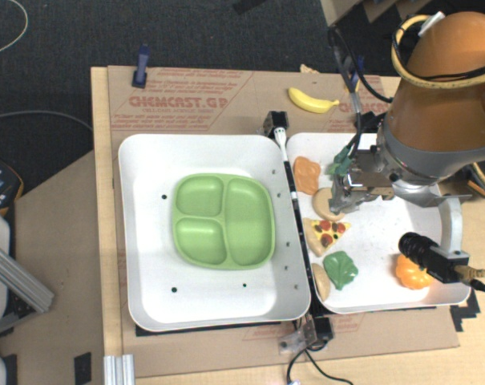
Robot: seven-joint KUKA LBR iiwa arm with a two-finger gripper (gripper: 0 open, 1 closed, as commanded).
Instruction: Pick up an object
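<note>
1. Meanwhile, over the right bin [434, 295], the claw [338, 201] hangs low above a tan, cookie-like piece [325, 208]; whether it is spread or pressed together cannot be told, as the wrist hides it.
2. To do the step well, the descent should centre on that one piece, clear of the orange piece [306, 173] beside it and the pizza slice [329, 232] just below.
3. The tan piece looks roundish (partly hidden), so no long axis can be read; the pizza slice points toward the bin's right.

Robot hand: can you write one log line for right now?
hand: low in right bin | above: tan round toy | green tray: left bin
</note>
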